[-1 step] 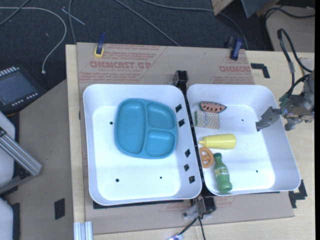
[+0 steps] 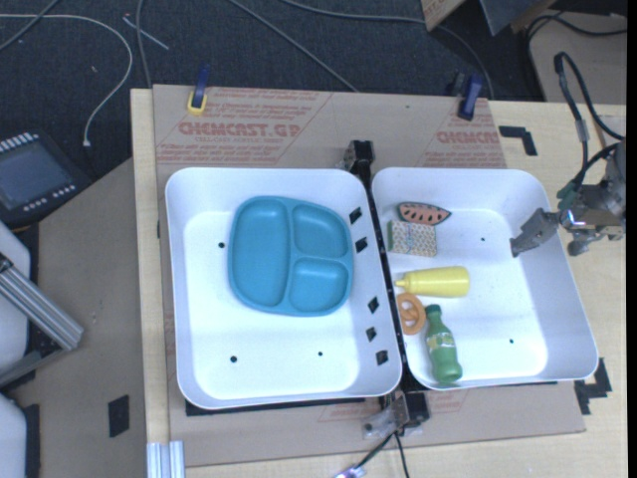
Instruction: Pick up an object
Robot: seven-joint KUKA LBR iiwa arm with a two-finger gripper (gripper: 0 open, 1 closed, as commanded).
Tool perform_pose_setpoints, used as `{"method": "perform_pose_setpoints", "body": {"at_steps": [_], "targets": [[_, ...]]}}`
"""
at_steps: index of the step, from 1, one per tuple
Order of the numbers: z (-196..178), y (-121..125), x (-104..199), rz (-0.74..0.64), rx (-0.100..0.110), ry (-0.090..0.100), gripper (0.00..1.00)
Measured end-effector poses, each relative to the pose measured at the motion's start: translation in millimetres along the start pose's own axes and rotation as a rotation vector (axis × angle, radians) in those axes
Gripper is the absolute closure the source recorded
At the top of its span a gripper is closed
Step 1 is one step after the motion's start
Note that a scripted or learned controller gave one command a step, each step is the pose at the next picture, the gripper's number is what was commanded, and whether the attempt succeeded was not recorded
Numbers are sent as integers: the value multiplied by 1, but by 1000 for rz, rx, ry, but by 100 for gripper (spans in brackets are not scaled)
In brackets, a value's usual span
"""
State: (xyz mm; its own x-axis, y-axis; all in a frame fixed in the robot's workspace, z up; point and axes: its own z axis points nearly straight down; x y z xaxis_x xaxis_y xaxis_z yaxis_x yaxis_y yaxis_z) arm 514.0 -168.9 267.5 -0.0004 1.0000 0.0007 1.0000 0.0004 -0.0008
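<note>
The right bin (image 2: 557,352) holds several small items along its left side. From back to front they are a watermelon slice (image 2: 424,212), a pale speckled block (image 2: 412,238), a yellow bottle (image 2: 435,283) lying on its side, an orange ring-shaped piece (image 2: 411,313) and a green bottle (image 2: 442,345). My gripper (image 2: 554,238) hangs over that bin's right rim, well to the right of all of them. Its fingers (image 2: 530,232) are spread open with nothing between them.
The left bin (image 2: 199,366) holds a blue divided plate (image 2: 292,255). A black divider with clips (image 2: 370,267) runs between the two bins. Bare white floor lies in the right bin between the items and my gripper.
</note>
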Motion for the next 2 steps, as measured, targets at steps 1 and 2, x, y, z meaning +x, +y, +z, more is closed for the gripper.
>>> {"method": "perform_pose_setpoints", "body": {"at_steps": [1, 2], "targets": [[51, 9, 3, 0, 5, 2, 0], [96, 16, 5, 0, 5, 2, 0]]}}
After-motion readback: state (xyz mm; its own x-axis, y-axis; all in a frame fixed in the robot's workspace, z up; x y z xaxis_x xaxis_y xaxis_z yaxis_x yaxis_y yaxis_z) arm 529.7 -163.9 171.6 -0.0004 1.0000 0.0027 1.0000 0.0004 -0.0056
